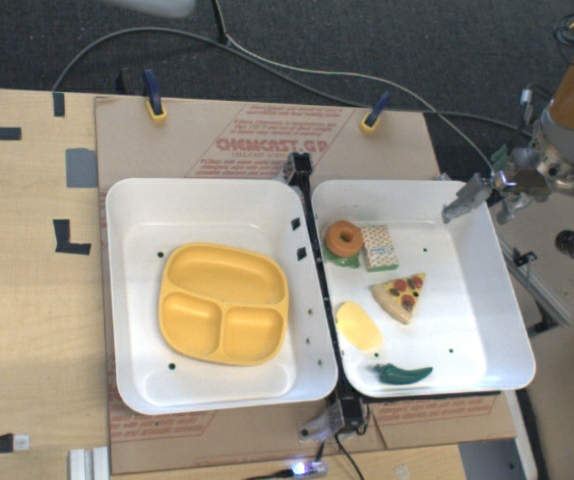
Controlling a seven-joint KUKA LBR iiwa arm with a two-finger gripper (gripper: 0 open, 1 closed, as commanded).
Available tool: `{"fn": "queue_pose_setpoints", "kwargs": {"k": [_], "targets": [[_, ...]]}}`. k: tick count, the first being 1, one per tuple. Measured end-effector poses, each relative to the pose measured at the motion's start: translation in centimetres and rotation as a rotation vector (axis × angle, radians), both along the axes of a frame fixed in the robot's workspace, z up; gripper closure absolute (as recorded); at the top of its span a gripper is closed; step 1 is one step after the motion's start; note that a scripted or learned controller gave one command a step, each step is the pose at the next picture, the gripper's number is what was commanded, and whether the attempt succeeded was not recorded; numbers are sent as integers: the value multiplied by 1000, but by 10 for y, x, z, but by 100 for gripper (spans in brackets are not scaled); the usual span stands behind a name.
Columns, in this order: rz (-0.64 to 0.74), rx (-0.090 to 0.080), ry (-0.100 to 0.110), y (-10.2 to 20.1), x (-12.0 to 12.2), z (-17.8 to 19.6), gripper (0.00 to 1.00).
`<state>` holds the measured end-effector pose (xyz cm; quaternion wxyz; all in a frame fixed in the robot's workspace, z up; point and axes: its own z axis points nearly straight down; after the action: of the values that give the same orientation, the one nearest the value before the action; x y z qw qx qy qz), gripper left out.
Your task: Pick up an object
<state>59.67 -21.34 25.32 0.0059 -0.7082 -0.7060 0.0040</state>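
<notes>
while above right bin [487,268] rim, jaws [477,196] unclear

Colours noted across two white bins on a tan tabletop.
Left bin [127,268]: white, holding a yellow divided plate [225,303]. Right bin [487,298]: white, holding a brown doughnut [344,238] on green, a pale speckled block [378,247], a tan pizza slice [400,297] with red spots, a pale yellow piece [358,326] and a dark green pepper [404,373]. Cardboard sheet [257,143]: brown, red lettering.

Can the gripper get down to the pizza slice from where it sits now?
Probably yes. The gripper hovers at the right bin's upper right rim, and the pizza slice lies flat with bare floor between them.
</notes>
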Motion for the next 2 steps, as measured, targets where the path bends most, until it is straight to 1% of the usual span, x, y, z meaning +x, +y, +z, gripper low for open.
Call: {"fn": "queue_pose_setpoints", "kwargs": {"k": [1,2], "targets": [[4,-3,-13,1,2,8,0],[4,-3,-9,-6,5,-52,0]]}}
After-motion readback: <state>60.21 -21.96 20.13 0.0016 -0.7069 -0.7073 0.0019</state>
